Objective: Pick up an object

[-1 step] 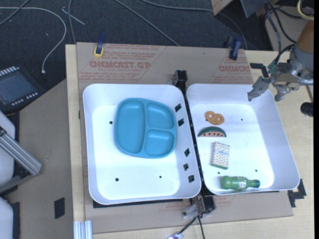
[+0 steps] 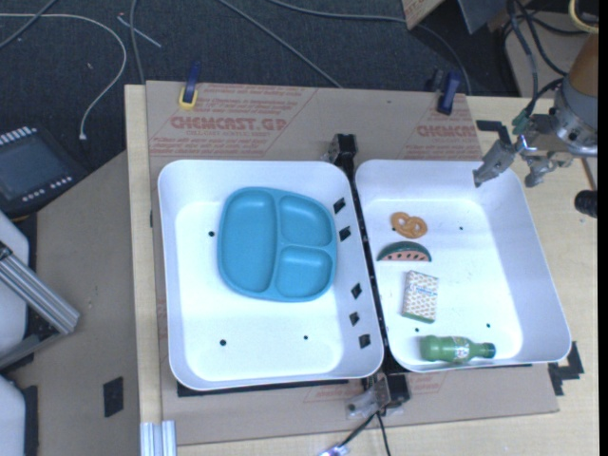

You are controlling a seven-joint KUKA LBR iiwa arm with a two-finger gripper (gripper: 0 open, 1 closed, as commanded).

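Observation:
The right bin point(image 2: 532, 264) holds a brown pretzel point(image 2: 408, 223), a watermelon slice point(image 2: 404, 252), a small patterned packet point(image 2: 420, 295) and a green bottle point(image 2: 456, 350) lying on its side near the front wall. My gripper point(image 2: 513, 163) hangs over the right bin's far right corner, well away from all of these. Its two fingers point(image 2: 493, 166) are spread apart with nothing between them.
The left bin point(image 2: 190, 255) carries a blue divided plate point(image 2: 277, 243). Black clips run along the seam between the bins. Clamps sit at the board's far edge, and cables lie on the floor beyond.

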